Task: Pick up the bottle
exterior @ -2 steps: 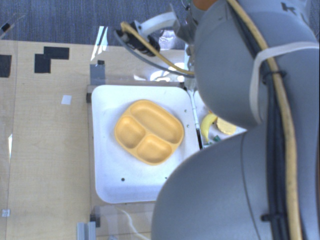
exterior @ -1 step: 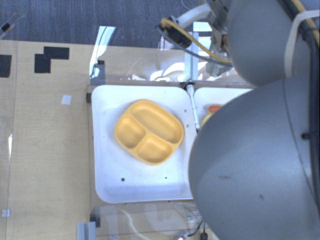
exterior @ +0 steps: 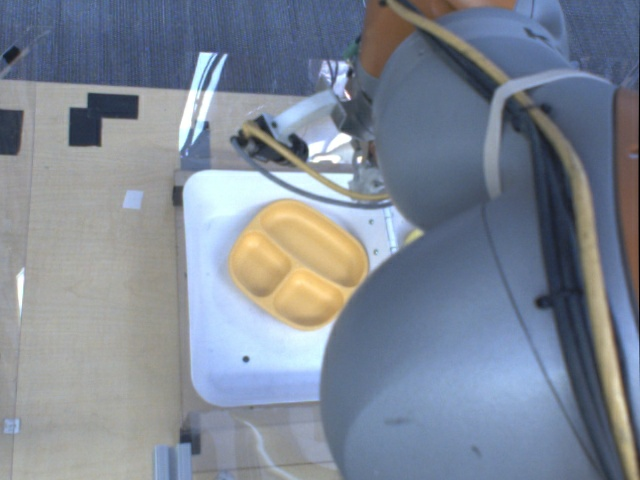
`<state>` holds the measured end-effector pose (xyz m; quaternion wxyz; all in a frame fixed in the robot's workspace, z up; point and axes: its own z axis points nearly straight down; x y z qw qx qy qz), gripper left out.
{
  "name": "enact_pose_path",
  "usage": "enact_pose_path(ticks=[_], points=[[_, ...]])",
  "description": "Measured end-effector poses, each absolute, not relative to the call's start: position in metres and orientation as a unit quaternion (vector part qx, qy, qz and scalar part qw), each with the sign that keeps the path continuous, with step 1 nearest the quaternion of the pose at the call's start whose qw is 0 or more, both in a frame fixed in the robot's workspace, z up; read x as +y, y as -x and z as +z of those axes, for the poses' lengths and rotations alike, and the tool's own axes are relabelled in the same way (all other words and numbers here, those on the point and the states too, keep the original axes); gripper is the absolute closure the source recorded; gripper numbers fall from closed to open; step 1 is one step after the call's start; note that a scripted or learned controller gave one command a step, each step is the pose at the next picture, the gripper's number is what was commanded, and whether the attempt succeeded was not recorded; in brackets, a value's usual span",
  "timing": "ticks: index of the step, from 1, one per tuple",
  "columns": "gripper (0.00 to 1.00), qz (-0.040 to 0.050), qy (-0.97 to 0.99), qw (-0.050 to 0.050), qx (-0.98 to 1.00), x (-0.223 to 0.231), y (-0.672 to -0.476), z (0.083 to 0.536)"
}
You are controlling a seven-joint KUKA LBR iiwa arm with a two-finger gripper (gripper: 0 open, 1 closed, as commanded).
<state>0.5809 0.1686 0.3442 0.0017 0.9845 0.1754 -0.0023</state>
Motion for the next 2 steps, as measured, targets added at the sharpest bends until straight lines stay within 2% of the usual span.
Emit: enact_pose_path(ticks=[1,2], points=[[1.00,-0.0023,-0.974,0.001,0.225,0.0908,-0.5634,0.3832],[1.00,-0.0045,-0.974,0.003,0.228,0.0919,-0.5652,0.3913]])
